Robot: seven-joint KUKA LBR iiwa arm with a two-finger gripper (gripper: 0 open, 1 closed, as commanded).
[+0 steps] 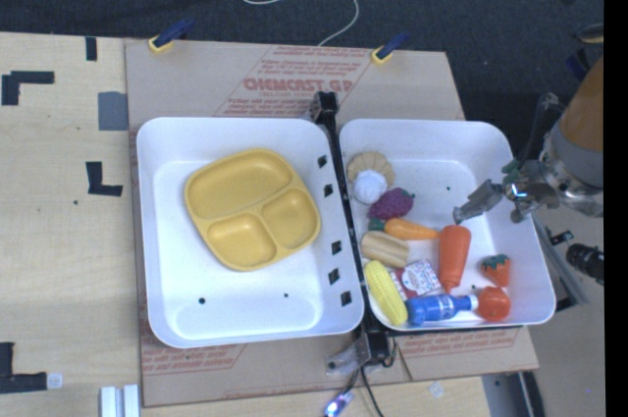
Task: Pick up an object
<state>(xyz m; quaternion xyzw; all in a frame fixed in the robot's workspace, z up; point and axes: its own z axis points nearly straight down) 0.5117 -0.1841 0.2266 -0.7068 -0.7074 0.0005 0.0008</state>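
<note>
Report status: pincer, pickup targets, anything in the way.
Pincer over right bin, nothing between fingers. Carrot just below it, untouched. Toy food crowded along bin's lower left.

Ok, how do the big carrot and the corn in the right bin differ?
The carrot is orange and tapers to a point; the corn is yellow and blunt at both ends. The carrot lies mid-bin, nearly in line with the bin's side walls; the corn lies slanted against the dividing wall. The carrot is nearer the hand. Both lie flat in the right bin, similar in length.
</note>
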